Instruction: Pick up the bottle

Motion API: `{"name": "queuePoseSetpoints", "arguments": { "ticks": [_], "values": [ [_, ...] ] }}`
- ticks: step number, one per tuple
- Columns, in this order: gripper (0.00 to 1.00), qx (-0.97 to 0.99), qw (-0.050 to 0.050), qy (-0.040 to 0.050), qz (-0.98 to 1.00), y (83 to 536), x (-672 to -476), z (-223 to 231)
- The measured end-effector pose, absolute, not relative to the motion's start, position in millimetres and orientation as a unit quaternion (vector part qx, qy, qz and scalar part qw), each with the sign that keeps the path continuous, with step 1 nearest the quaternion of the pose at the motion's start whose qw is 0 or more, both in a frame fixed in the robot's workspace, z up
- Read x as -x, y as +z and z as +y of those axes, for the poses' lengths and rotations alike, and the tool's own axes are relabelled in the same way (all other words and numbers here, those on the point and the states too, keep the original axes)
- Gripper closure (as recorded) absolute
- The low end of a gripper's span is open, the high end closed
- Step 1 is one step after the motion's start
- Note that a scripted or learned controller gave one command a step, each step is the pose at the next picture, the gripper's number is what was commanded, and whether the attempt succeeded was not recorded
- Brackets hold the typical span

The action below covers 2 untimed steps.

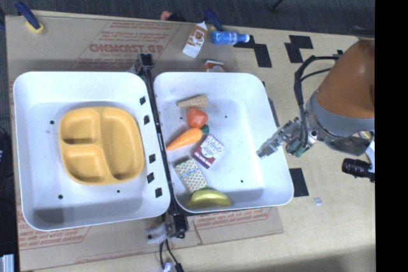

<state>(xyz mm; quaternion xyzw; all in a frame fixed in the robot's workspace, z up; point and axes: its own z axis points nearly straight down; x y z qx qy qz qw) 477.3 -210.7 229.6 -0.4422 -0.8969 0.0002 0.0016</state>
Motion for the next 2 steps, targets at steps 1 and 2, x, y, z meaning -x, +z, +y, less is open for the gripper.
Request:
{"name": "queuePoseSetpoints", "arguments": {
  "ticks": [1,2],
  "values": [
    [1.0,0.427,0.002,0.0001,-0.904,229.4,-476.6,-210.6],
    [1.0,0.483,0.0,0.0005,-0.876,233.5,-476.7,-211.5]
  ]
}}
